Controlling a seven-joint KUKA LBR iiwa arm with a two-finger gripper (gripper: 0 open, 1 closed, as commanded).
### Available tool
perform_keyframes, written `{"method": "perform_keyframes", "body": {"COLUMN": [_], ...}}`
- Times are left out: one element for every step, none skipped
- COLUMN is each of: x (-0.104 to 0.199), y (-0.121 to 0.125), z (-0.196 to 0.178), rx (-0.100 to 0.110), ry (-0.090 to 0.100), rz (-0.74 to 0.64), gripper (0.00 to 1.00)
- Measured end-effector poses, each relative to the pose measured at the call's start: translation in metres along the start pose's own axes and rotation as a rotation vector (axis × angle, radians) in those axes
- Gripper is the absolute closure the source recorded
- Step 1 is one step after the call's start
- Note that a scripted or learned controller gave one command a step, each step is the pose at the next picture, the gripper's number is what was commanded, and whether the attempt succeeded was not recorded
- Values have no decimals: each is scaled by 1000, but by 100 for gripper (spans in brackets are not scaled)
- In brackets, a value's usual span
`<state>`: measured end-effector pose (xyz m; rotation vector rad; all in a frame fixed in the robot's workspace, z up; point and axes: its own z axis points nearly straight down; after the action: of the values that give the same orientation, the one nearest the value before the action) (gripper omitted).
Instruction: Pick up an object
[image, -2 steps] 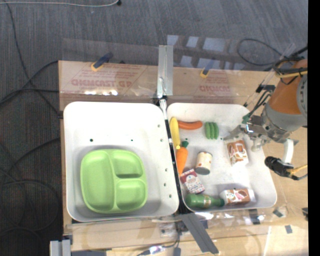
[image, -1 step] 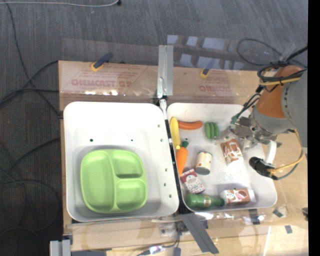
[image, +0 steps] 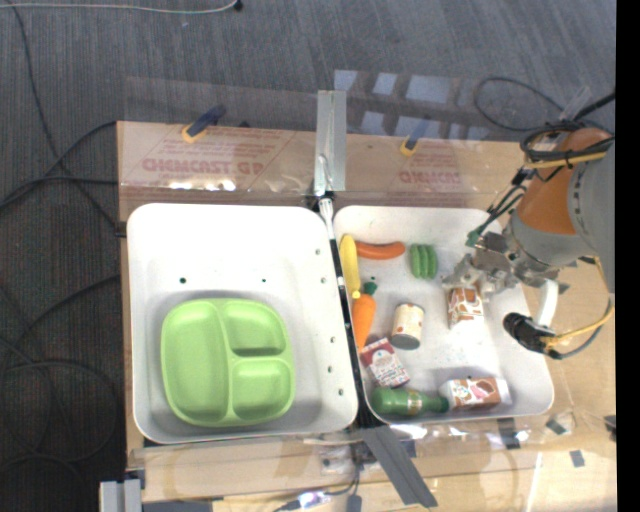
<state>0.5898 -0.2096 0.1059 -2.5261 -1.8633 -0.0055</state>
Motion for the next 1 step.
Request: {"method": "perform_keyframes", "body": {"x": [53], "y": [-29], "z": [-115], "rx": [3], "ry": [-3], "rz": [-151], "gripper": [100]}}
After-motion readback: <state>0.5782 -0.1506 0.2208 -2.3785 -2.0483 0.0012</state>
